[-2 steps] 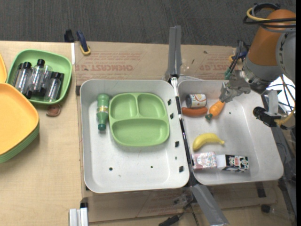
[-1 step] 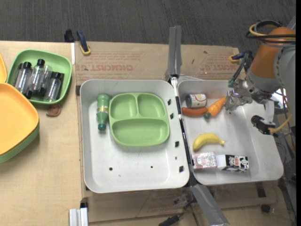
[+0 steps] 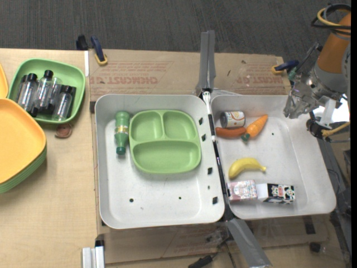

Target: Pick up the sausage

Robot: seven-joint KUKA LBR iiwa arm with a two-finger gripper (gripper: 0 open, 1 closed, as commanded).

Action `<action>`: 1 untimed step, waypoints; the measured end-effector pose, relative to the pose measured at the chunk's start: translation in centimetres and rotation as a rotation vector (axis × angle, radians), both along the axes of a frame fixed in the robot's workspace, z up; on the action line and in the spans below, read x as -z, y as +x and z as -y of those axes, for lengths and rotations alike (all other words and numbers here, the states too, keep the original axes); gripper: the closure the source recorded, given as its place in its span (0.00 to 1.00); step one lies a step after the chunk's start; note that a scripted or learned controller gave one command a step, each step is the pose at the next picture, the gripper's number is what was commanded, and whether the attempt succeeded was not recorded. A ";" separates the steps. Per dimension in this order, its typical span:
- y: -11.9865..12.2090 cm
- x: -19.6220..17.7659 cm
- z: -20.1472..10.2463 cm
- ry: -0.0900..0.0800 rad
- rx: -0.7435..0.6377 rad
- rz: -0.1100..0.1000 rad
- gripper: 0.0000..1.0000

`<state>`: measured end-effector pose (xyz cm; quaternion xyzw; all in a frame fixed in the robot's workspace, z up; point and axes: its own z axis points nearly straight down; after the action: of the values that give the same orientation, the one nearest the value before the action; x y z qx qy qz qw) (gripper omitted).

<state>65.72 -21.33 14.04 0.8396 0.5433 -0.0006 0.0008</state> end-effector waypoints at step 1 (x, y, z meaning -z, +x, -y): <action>0.1 4.9 -4.7 0.001 0.238 -0.003 1.00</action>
<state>65.84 -16.67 9.15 0.8981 0.4397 -0.0015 -0.0005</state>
